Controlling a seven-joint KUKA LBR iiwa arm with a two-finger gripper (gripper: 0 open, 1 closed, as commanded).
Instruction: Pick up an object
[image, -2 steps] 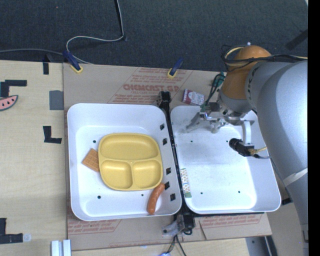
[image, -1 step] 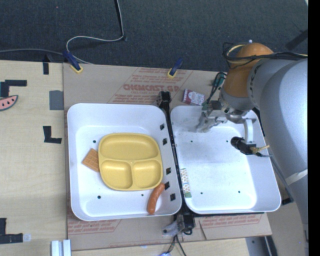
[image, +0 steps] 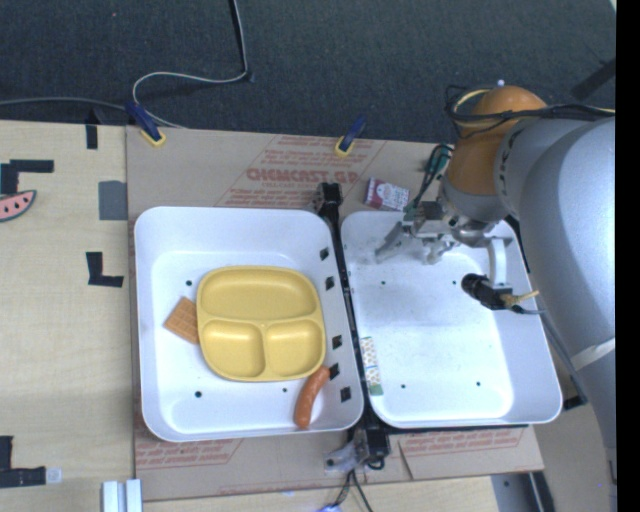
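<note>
A yellow divided plate (image: 262, 322) lies in the middle of the left bin (image: 160, 240). A tan cracker-like piece (image: 182, 320) pokes out from under the plate's left edge. An orange sausage (image: 311, 396) lies by the plate's lower right corner, near the bin's front wall. My gripper (image: 408, 252) hangs over the far end of the right bin (image: 520, 400), well away from all of these. Its fingers are open and nothing is between them.
The grey arm fills the right side, with a black fitting (image: 484, 290) sticking out over the right bin. A small red packet (image: 385, 194) lies on the cardboard behind the bins. Clamps and a cable sit at the back edge.
</note>
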